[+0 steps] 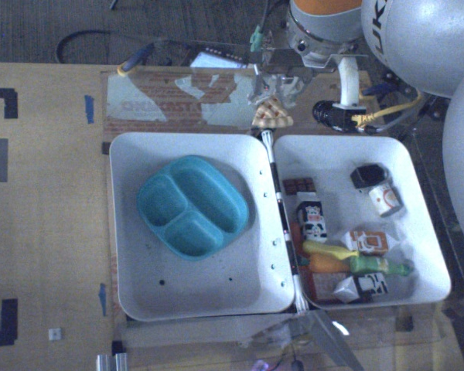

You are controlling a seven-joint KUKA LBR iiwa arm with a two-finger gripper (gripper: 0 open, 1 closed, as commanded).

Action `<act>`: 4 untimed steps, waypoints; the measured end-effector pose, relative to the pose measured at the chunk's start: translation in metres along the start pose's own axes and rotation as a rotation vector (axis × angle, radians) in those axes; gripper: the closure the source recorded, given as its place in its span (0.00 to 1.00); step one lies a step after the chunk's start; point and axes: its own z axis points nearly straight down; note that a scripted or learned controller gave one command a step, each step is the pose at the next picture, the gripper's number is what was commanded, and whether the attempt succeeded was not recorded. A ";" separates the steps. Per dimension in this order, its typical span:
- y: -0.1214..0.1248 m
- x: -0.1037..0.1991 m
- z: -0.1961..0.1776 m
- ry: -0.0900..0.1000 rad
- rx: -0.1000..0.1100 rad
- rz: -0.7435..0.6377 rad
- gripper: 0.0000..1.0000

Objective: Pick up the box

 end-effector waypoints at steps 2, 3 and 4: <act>0.016 0.115 0.037 0.000 -0.001 0.063 1.00; 0.017 0.126 -0.076 -0.001 -0.001 -0.026 1.00; 0.004 0.125 0.022 0.000 0.002 -0.081 1.00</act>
